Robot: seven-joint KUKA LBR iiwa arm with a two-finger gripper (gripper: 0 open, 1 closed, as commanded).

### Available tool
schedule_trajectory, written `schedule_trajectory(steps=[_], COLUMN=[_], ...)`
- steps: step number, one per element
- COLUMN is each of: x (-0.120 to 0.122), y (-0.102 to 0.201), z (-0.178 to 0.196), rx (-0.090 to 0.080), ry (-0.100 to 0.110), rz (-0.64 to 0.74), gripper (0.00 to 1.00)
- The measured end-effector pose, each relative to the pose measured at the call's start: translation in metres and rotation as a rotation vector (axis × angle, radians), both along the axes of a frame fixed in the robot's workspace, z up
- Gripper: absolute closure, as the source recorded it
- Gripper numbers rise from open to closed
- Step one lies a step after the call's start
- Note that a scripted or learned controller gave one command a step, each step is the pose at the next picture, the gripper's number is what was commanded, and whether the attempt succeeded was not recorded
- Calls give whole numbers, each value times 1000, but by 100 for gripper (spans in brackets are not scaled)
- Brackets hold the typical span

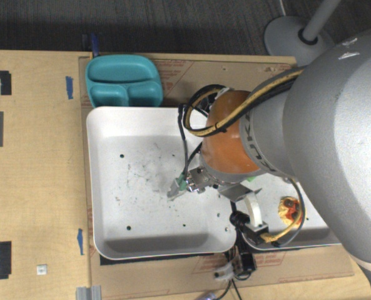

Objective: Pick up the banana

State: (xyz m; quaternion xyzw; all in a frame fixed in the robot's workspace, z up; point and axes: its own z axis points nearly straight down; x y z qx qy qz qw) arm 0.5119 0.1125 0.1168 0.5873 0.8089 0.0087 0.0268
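So we're looking down at the bench (pixel 35 167), and nearest to us at the bottom edge there's a tangle of cables and a black connector (pixel 243 262) hanging off the arm. Just above that sits the left bin (pixel 110 230), with only scuff marks and a few dark specks on its floor. The right bin (pixel 298 237) is mostly covered by the arm, but we can see something yellow and reddish (pixel 289 209) lying in it near its front rim; it could be the banana, honestly we can't tell, too much is hidden.

The hand (pixel 180 187) is low over the left bin, toward its right side, pointing left. We can make out a greenish bit and pale metal at its tip, but whether the tips are spread or closed is beyond us, and we see nothing between them.

Behind the hand is the orange band (pixel 226 145) with black and yellow cables looped over it, then the fat grey arm (pixel 335 136) coming in from the right. Farthest back, touching the left bin's far rim, is a teal tray (pixel 124 80).
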Motion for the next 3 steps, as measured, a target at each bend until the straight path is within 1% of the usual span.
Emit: schedule_trajectory(steps=[1,2,3], x=[-16,-32,-11], y=[18,94,102], z=[-15,-31,-15], rx=[17,14,20], ry=[51,51,52], rz=[20,168,-109], gripper=[0,0,0])
